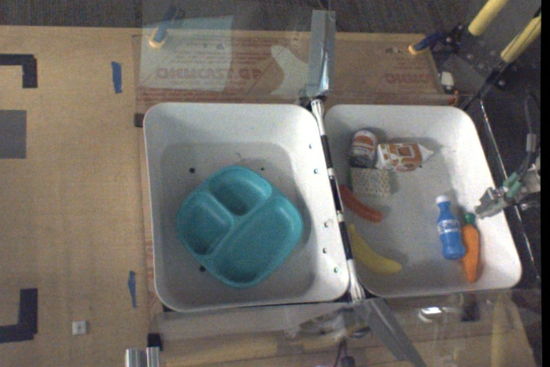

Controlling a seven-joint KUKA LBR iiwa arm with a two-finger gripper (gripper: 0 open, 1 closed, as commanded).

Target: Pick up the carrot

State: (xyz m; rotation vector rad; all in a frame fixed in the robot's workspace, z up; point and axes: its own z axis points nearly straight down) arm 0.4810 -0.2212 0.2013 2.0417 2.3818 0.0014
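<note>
The carrot [470,252] lies in the right bin [481,126], against its right wall near the front corner, its green top pointing toward the back. A blue bottle [448,229] stands just beside it on the left. The gripper [491,202] sits at the right rim, just above the carrot's top; whether its fingers are apart or together cannot be told. Farther left in that bin lie a banana [373,253], a red sausage [362,204], a can [363,148] and a small carton [403,156]. The left bin [172,142] holds a teal divided plate [240,225].
</note>
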